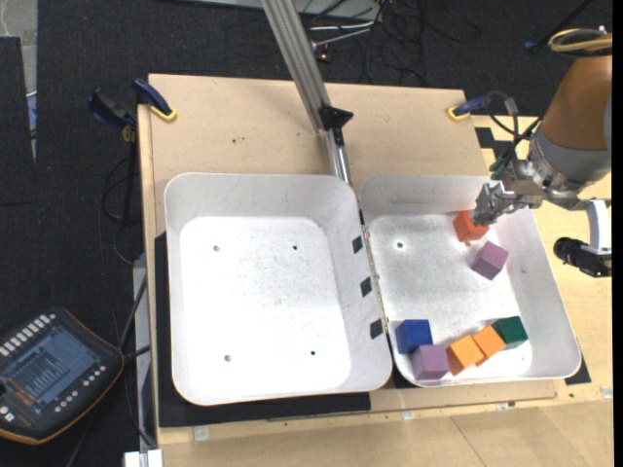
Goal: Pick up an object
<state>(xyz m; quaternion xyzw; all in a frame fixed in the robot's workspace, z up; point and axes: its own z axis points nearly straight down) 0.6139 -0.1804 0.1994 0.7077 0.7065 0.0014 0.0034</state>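
Pale wooden bench seen from above, bearing two shallow white bins side by side, with a robot arm reaching in from the right.

Left to right: a shallow white plastic left bin; then a matching right bin holding a blue cube, a purple cube, an orange cube, a green cube, a second purple cube and a small red-orange cube near the far wall. The gripper sits directly at the red-orange cube; whether its jaws are apart or together cannot be told. The cube looks light, stiff and probably foam-like, best taken across two opposite flat faces.
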